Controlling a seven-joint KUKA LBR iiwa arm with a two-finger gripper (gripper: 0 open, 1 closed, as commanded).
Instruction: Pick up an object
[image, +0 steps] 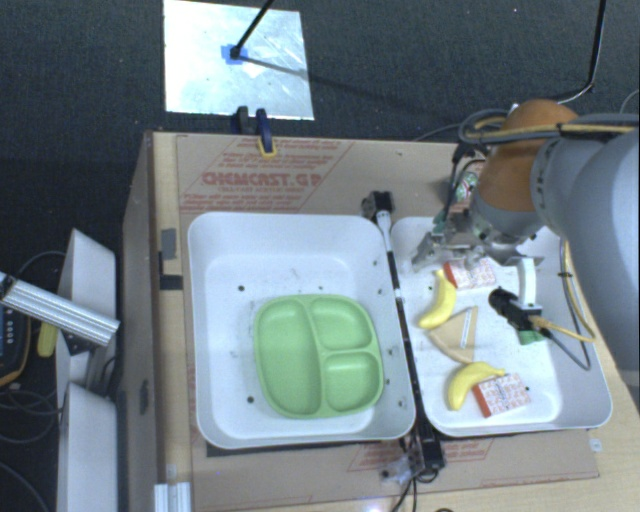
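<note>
- Left bin (215, 240): one green divided plate (318, 355) lies flat in it, towards the near side, all three compartments bare.
- Right bin (590, 400): this is where the pickable things are, five loose items.
- Upper banana (437, 302) lies by the bin's left wall, and a tan wedge (460, 335) lies just beside its lower end.
- Lower banana (468, 382) sits near the front, with a red-and-white packet (503, 394) touching its right side.
- A second red-and-white packet (470, 273) lies at the far end, just right of the upper banana's top.
- The gripper (440, 250) hangs over that far left corner, right above the upper banana and the second packet.
- Open or closed? Can't tell from this angle, and nothing shows in its grasp.
</note>
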